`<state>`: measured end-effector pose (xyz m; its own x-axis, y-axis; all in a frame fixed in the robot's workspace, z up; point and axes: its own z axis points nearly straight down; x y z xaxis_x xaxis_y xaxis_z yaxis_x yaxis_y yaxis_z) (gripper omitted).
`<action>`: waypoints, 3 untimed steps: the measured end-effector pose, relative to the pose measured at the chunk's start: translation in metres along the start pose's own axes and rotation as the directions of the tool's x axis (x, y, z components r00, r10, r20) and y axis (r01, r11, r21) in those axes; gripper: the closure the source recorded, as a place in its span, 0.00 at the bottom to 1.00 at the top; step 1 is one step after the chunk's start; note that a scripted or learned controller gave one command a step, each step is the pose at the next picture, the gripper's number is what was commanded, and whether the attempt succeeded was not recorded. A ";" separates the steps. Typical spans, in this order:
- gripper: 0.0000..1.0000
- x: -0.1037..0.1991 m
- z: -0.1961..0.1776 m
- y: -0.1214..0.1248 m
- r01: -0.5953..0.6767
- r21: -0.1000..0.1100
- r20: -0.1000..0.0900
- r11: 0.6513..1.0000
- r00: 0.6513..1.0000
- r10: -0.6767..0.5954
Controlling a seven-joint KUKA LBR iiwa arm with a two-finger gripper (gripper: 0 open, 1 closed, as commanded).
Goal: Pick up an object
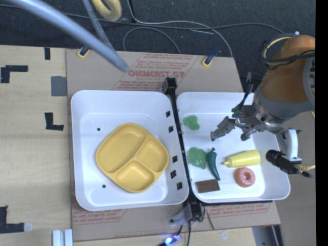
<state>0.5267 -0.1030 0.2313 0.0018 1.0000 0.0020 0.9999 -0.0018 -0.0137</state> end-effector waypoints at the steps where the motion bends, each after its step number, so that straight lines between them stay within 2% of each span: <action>1: 0.00 0.000 -0.006 0.002 0.003 -0.012 0.002 1.000 1.000 -0.003; 2: 0.00 0.011 0.046 0.002 0.002 -0.007 0.001 1.000 1.000 -0.002; 3: 0.00 0.001 0.101 -0.002 0.001 -0.005 0.002 1.000 1.000 -0.001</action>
<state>0.5229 -0.1021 0.1301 0.0008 1.0000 0.0003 1.0000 -0.0008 -0.0083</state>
